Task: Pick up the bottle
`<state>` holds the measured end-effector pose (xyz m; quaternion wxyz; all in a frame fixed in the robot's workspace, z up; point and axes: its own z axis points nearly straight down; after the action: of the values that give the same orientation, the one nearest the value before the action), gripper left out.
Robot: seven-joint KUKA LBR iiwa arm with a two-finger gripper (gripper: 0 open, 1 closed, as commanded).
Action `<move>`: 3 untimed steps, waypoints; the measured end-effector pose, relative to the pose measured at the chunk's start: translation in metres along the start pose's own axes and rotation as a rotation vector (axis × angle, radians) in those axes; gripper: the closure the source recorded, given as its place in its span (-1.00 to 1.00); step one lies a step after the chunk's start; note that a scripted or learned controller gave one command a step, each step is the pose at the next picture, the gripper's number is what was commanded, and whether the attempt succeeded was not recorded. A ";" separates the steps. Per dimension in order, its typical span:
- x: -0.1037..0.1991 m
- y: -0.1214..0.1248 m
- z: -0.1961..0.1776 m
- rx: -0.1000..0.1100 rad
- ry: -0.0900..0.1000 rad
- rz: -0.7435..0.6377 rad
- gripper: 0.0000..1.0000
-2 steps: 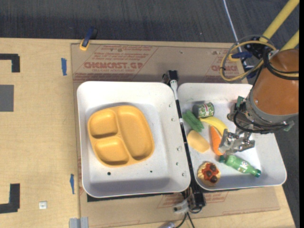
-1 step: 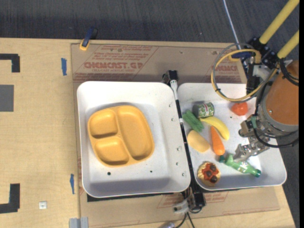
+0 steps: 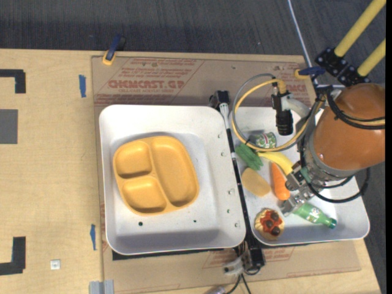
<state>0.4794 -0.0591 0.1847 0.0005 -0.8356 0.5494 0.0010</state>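
Green plastic catches my eye first: the bottle (image 3: 314, 215) lies on its side near the front of the right bin (image 3: 355, 225), its cap end pointing toward the bin's front right corner. Just left of it, at the front edge, I see a small round pastry (image 3: 270, 222) with dark and red bits on top. My gripper (image 3: 298, 196) sits right at the bottle's near end, between the bottle and a carrot (image 3: 280, 182); I cannot tell from this angle how the tool is set, because the wrist and cables crowd over it, and I do not see the bottle lifted off the bin floor. Beside the carrot lies a pale tan lump (image 3: 256, 182), and behind it a banana (image 3: 277, 160) and a green leafy piece (image 3: 248, 155). Farther back I make out a green-labelled can (image 3: 264, 140) under a yellow cable loop (image 3: 260, 87). The orange band of the arm (image 3: 351, 130) bulks over the right side of that bin. In the left bin (image 3: 122, 225) a yellow divided tray (image 3: 155, 174) rests near the middle. Both bins stand on a cardboard sheet (image 3: 159, 81) on the bench.
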 end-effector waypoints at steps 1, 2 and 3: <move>0.041 0.018 -0.069 0.002 0.000 -0.276 1.00; 0.036 0.013 -0.015 -0.002 -0.001 -0.506 1.00; 0.048 0.004 0.073 0.006 0.007 -0.854 1.00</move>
<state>0.4948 -0.1044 0.1111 0.0015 -0.9881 0.1540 -0.0038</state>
